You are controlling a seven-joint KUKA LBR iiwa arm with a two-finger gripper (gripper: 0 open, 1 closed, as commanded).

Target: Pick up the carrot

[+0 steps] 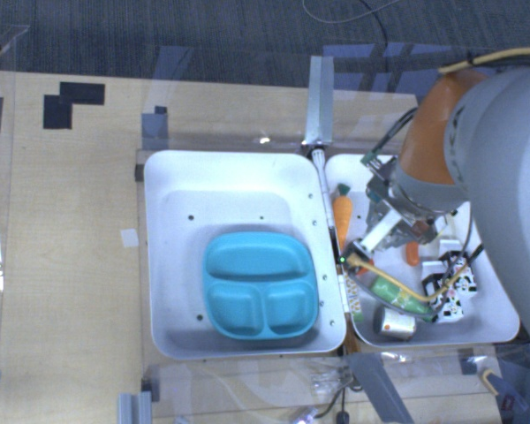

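The carrot (343,218) is orange with a small green top. It lies lengthwise in the right bin (495,312), close against the bin's left wall, top pointing to the far side. My gripper (387,221) hangs low over the middle of that bin, just to the right of the carrot and apart from it. The arm's grey wrist and orange band cover the bin's right and far parts. Nothing orange shows at the gripper's tip.
The left bin (172,179) holds a blue divided tray (261,283). In the right bin, near the front, lie a green packet (405,297), a silver can (395,323), a black-and-white object (448,291) and a small orange piece (412,253).
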